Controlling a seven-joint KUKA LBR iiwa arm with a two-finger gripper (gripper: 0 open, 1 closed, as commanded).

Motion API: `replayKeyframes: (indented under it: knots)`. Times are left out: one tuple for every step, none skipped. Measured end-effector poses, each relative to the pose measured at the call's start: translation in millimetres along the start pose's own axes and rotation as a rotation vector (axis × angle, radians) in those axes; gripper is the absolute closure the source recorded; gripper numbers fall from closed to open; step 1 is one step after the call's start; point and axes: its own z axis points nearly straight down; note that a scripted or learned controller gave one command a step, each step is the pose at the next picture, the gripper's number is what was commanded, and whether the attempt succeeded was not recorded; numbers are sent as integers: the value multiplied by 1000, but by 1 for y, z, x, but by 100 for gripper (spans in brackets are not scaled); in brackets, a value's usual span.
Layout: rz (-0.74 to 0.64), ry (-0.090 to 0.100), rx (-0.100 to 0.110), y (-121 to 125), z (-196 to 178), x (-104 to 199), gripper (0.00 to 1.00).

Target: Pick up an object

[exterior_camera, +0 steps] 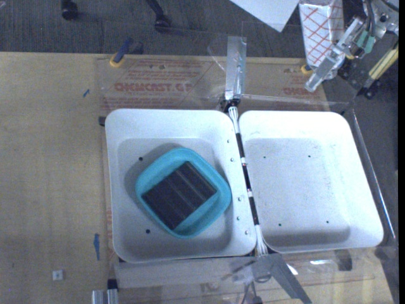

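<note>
Gripper parked high at top right, beyond the right bin, clamped on a clear packet with red lattice print; looks like grasp done, lift stage. Left bin has a blue tray with a dark slab inside. Next: keep grip steady, carry clear of bench clutter.

A single fixed camera looks down at a slant from above the counter, far enough to take in both white bins. The jaws sit at the frame's upper right, beyond the bins' far edge.
</note>
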Motion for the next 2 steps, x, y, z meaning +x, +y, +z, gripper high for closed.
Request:
replayKeyframes:
  knots:
    - [1, -6, -5, 1, -11, -2, 100]
    - [1, -13, -10, 1, -22, -3, 100]
